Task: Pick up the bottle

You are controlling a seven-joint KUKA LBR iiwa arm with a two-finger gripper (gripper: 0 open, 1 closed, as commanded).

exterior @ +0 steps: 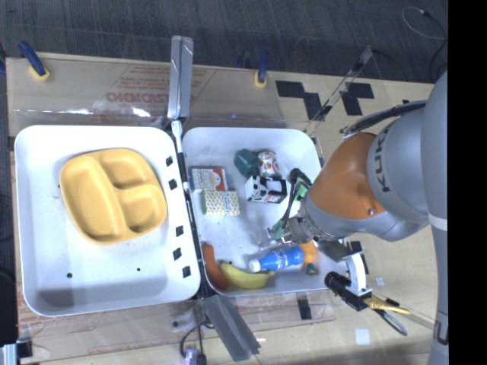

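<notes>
The bottle (280, 261) is blue with a white cap and lies on its side near the front edge of the right bin (304, 141), cap pointing left. My gripper (282, 235) hangs just above and behind the bottle, under the arm's orange band (342, 187). An orange object (308, 252) touches the bottle's right end.
A banana (245, 276) and a reddish item (211, 268) lie left of the bottle. Further back sit two small boxes (214, 191), a teal object (246, 160), a small can (265, 160) and a black-and-white item (266, 190). The left bin (46, 280) holds a yellow divided plate (114, 195).
</notes>
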